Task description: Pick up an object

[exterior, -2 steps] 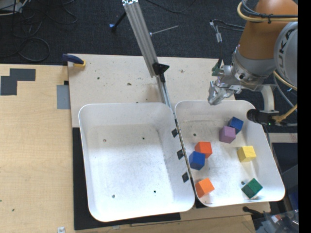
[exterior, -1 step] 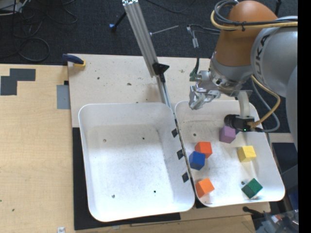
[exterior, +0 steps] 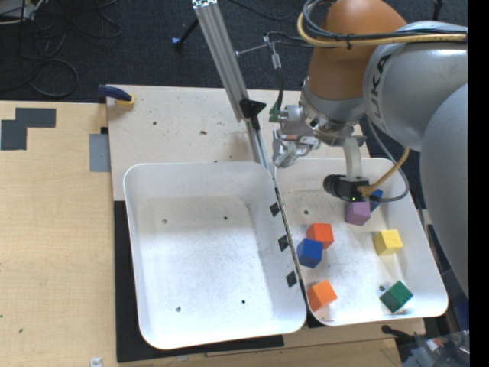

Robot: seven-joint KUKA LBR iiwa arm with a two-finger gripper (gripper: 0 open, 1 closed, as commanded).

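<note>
Right bin (exterior: 359,270) carries the stock, left bin (exterior: 199,243) alongside it on the counter (exterior: 176,128); task judged barely begun, since every block seen lies on the bin floor and none is at the hand; the whole pick is left: choose a block, come down over it, close, lift. Hand (exterior: 289,150) sits at the far end of the right bin, close against the wall shared with the left bin, at or just above the rim; whether it is open or closed cannot be told from this angle, the working end being small and cluttered. Blocks all lie nearer the camera than the hand; purple block (exterior: 357,213) near, out toward the arm's side, with a small blue piece (exterior: 375,196) just behind it; orange block (exterior: 322,234) and blue block (exterior: 309,252) touching or nearly so, close to the shared wall, almost in line with the hand but apart from it; yellow block (exterior: 388,241) by the outer wall; second orange block (exterior: 322,293) and green block (exterior: 396,297) at the near end, well apart from the hand. Judgement: the orange-and-blue pair is the shortest travel, though their closeness may spoil a clean grip; the purple, yellow and green blocks stand freer.
</note>
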